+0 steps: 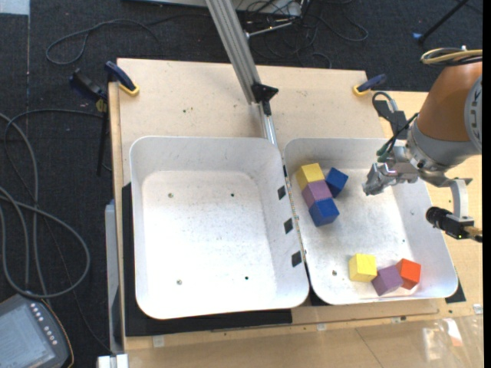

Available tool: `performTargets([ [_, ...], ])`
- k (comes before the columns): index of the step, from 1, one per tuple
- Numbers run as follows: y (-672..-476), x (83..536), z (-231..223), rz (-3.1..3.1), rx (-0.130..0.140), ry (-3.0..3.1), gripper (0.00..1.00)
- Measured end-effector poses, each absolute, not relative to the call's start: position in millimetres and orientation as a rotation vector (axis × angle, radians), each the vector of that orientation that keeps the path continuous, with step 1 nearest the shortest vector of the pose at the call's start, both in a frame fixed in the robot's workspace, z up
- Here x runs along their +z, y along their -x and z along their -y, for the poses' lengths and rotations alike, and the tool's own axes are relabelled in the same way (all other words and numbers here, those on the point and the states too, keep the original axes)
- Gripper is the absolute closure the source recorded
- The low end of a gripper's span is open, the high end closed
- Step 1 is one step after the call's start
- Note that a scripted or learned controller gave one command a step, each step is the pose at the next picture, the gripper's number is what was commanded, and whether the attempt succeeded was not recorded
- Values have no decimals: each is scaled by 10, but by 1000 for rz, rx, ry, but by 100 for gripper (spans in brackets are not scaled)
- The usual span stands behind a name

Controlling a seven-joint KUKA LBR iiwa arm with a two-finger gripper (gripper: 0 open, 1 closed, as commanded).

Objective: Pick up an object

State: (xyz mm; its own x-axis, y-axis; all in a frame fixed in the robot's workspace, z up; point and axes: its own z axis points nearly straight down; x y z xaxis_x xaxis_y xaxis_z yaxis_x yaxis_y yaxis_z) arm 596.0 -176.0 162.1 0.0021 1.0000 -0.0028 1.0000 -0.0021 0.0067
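the gripper (377,179) hangs at 3 o'clock of the blue cube (336,180); its state i cannot tell. cubes touch, so it may push them.

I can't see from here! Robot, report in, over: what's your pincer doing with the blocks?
Pincer above right bin, nothing seen in it. Nearest: blue block, beside yellow block. Path to it clear, over.

grey arm (445,148) — orange band, black cables
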Motion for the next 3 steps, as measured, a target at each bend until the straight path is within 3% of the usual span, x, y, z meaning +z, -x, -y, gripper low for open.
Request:
performTargets([
  [1,-6071,2192,1798,-2218,6,-2213,100],
  [2,-6043,2739,1893,-2216,5,-2215,100],
  [3,-5945,2777,1404,-2230,2,-2215,100],
])
